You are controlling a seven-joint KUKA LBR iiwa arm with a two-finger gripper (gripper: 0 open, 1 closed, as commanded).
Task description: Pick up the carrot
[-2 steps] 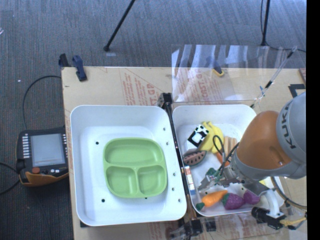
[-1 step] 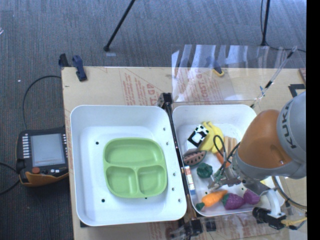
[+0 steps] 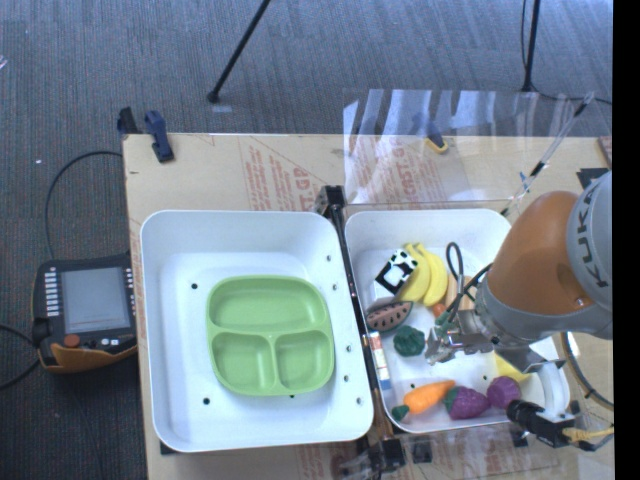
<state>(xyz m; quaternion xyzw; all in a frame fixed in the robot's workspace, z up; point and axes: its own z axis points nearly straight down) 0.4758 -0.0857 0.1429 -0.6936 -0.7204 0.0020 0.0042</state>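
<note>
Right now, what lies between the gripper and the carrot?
In the camera view, bare white bin floor separates the gripper from the carrot; a dark green piece sits just left of that gap.

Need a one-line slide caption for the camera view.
KUKA arm's gripper hovers over the right bin above the carrot; green tray sits in the left bin.

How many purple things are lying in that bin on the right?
2. One purple piece lies by the right bin's near edge, just right of the carrot. The other sits right beside it, closer to the arm, which may hide more.
</note>
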